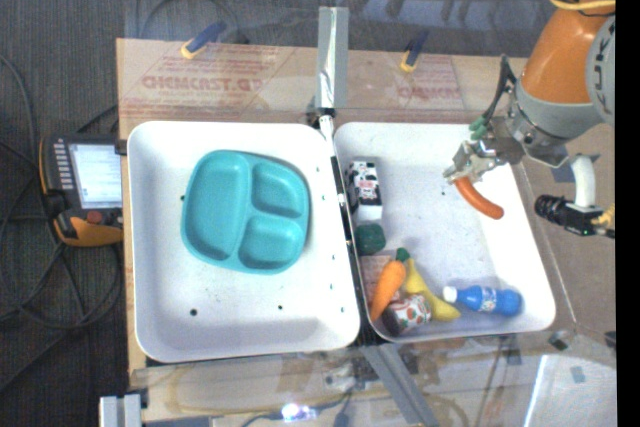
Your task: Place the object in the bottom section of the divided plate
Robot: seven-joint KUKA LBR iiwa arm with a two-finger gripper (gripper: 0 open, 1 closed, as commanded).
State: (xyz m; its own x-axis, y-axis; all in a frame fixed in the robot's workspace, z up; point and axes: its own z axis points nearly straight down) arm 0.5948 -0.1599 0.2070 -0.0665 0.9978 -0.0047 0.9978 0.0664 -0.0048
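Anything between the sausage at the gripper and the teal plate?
The gripper is over the right bin, right at the orange sausage. Between that and the teal divided plate in the left bin stand only the two bins' adjoining walls. The toys sit lower, off that line.

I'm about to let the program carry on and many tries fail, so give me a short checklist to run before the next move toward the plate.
1. Object at the pincer: the orange sausage-like piece hangs at its tip over the right bin. Firmly clamped: cannot tell.
2. Divided plate lies flat in the left bin: ok.
3. Bottom section free of items: ok.
4. Path over the wall between the bins: nothing stands above it: ok.
5. Other items, carrot, bottle and milk carton, lie apart from the held piece: ok.
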